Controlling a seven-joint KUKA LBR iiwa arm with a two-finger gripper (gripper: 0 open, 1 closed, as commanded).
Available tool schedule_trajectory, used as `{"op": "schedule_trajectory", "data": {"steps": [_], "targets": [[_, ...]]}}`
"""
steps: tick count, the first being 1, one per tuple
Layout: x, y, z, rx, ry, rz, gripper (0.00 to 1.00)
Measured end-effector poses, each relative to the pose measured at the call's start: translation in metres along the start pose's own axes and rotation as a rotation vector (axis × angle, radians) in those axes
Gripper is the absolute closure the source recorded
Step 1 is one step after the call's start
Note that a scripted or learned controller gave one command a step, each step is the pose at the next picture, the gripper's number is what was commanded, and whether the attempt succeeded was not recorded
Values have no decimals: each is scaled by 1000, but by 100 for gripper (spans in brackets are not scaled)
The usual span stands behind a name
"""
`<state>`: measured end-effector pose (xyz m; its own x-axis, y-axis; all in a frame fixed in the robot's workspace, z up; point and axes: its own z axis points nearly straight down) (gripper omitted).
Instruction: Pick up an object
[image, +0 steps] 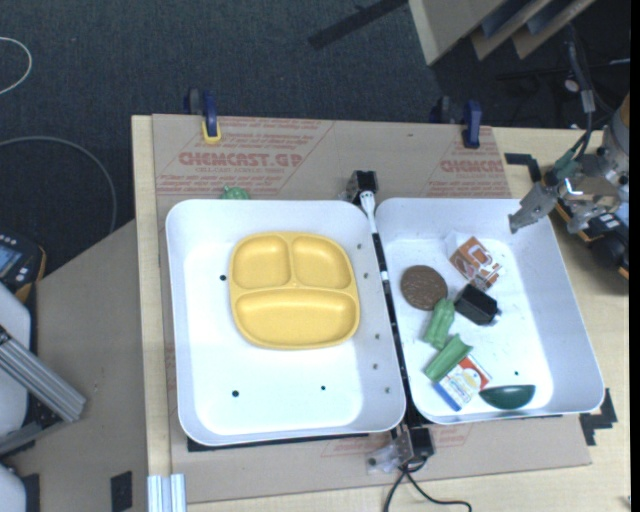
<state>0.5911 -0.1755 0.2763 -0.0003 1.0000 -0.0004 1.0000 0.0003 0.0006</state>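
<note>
Gripper (530, 212) at right bin's (560, 300) far right rim, finger state unreadable, carrying nothing visible. Candidate objects cluster mid-bin: brown disc (424, 286), black block (477, 305), green pieces (441, 322). Arm parked off-pile, likely pre-approach.

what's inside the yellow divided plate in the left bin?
The yellow divided plate shows three bare compartments, two at the back and one wide in front. It sits in the left bin; the bin floor beneath the plate is covered.
</note>
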Motion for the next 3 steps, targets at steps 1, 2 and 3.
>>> {"op": "schedule_trajectory", "data": {"steps": [1,2,3], "targets": [[61,-17,119,14,6,-5,0],[72,-10,192,-2,2,1,0],[71,-8,176,-11,0,1,100]]}}
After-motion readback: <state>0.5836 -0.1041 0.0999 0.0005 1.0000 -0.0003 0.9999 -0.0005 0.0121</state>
